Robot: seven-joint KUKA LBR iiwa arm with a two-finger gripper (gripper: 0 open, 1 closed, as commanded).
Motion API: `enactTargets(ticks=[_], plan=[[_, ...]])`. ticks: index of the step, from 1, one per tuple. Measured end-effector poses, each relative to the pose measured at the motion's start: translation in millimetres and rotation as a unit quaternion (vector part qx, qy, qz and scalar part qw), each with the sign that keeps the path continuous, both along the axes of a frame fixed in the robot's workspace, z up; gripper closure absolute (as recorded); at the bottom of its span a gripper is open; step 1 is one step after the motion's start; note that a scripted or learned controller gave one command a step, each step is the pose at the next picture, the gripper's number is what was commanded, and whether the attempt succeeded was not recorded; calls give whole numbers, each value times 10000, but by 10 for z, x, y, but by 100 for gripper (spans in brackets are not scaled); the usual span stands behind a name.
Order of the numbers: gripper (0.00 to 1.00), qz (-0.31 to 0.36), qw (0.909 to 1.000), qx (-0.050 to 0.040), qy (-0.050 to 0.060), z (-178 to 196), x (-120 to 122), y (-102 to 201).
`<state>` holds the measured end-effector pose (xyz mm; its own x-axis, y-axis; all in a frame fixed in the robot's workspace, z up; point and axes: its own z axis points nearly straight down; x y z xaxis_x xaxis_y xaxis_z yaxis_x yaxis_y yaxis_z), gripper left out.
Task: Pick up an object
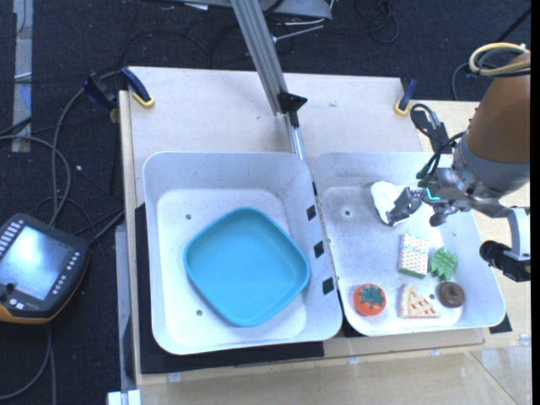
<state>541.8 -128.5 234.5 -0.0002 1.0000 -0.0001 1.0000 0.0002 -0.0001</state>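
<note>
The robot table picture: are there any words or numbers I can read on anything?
None can be read.
Handheld controller on the floor: its screen glows, but anything on it is too blurred to read.
Patterned white block in the right bin: only tiny dots, no letters.

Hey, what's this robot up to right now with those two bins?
The arm reaches in from the right and its gripper sits low over the right bin, right beside a white object near the bin's middle. Whether it has a grip on it cannot be told. Toward the bin's front lie a patterned block, a green piece, a red-orange round toy, a wedge-shaped toy and a small brown ring. The left bin holds a blue tray.
</note>
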Motion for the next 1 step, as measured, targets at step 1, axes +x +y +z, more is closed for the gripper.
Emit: enactTargets(ticks=[1], plan=[[0, 0, 10000, 0, 0, -1, 0, 0]])
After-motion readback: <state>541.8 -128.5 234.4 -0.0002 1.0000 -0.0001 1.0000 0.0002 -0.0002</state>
